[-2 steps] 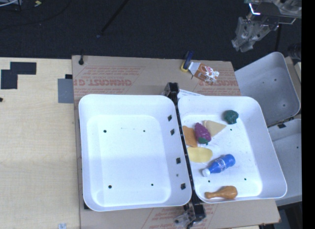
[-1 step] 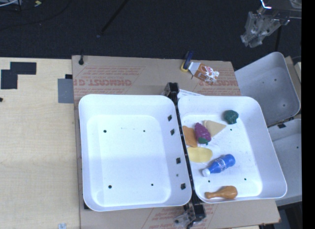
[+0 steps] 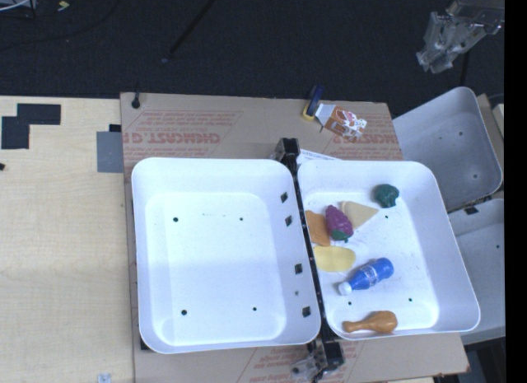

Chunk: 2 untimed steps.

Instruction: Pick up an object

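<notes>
Two shallow white bins sit side by side on a cardboard sheet (image 3: 247, 130) laid over a pale wooden bench (image 3: 58, 241).

The left bin (image 3: 156, 324) holds no objects; small dark dots mark its floor.

The right bin (image 3: 428, 208) holds six small items, mostly toward its left half. A dark green rounded lump (image 3: 385, 194) lies at the far side, apart from the rest. A purple grape-like piece (image 3: 338, 221) rests between an orange piece (image 3: 317, 228) on its left and a pale yellow wedge (image 3: 359, 212) on its right, touching or overlapping both. Just nearer lies a flat yellow piece (image 3: 333, 259). To its right and nearer still is a blue bottle (image 3: 368, 275) with a white cap, lying on its side with the cap pointing left. Nearest of all, close to the bin's near wall, lies a tan drumstick-shaped toy (image 3: 371, 322).

The gripper (image 3: 439, 50) hangs at the far right, high above the dark floor and well apart from both bins; it is blurred and partly cut off, and whether it is parted or closed cannot be told. Nothing is visibly held in it.

Beyond the bins, a small blue and yellow object (image 3: 313, 103) and a red-and-white packet (image 3: 343, 123) lie on the cardboard, too small to identify.
</notes>
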### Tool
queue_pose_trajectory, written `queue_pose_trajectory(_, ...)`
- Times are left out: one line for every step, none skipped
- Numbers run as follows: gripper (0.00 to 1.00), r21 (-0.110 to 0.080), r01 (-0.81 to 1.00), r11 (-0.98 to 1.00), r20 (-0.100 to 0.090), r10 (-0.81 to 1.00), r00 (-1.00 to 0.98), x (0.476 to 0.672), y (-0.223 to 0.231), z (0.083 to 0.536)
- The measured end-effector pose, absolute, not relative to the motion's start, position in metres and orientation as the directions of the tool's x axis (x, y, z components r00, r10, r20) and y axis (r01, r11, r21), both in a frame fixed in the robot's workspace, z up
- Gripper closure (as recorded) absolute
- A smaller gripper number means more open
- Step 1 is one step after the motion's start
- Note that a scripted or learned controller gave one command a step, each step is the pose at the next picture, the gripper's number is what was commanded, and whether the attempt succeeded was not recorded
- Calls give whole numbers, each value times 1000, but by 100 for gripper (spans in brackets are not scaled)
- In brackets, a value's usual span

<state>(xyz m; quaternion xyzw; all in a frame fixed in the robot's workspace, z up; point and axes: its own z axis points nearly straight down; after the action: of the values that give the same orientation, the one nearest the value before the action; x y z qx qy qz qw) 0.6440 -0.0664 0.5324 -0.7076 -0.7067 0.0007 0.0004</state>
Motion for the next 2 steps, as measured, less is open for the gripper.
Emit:
queue_pose_trajectory(100, -6, 1000, -2, -1, 1000, 2, 644, -110, 511)
queue_pose_trajectory(100, 0, 1000, 0, -1, 1000, 0, 644, -120, 539)
